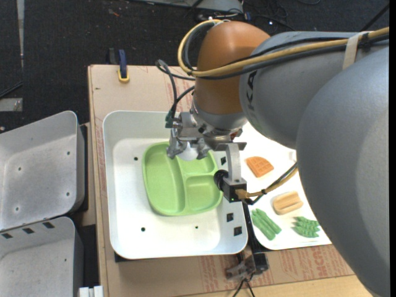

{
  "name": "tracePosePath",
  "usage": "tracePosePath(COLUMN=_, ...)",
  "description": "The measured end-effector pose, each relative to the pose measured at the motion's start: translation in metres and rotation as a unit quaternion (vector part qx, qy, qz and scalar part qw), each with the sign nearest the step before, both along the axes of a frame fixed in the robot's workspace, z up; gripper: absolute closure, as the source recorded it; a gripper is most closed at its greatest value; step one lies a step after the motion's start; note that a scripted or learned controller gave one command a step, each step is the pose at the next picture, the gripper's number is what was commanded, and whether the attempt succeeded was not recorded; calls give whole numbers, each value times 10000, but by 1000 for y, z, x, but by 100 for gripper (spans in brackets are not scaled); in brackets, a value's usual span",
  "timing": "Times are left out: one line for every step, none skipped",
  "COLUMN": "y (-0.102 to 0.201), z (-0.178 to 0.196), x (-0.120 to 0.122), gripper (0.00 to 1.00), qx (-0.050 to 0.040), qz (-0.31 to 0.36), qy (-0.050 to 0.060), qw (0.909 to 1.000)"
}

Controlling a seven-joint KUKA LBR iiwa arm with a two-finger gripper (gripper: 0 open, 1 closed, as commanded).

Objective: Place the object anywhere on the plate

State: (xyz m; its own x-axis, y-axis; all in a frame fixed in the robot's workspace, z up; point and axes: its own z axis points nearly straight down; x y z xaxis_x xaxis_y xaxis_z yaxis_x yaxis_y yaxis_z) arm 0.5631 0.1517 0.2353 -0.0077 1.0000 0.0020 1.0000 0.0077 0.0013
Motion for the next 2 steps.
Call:
tracePosePath(y=21, z=7, x=-4, gripper=100, qx=-6, qz=-12, qy=5, qw=10000)
tracePosePath(y=20, z=6, x=-3, gripper=0, qx=-12, qz=-23, qy=9, qw=10000)
